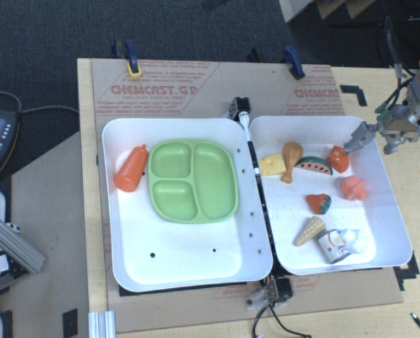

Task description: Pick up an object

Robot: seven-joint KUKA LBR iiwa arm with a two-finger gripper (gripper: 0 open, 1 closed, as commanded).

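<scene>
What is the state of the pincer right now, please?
Pincer: cannot be told whether open or closed; it sits at the right bin's upper right corner, beside the red toy, with nothing visibly held.

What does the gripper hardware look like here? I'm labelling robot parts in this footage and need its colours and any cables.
At the frame's right edge, the gripper is grey metal: a boxy, silvery body with a flat, dull grey finger angling down-left toward the right bin. Thin cables run along the body, at least one green, with darker ones looping above it. No markings are legible at this size.
</scene>
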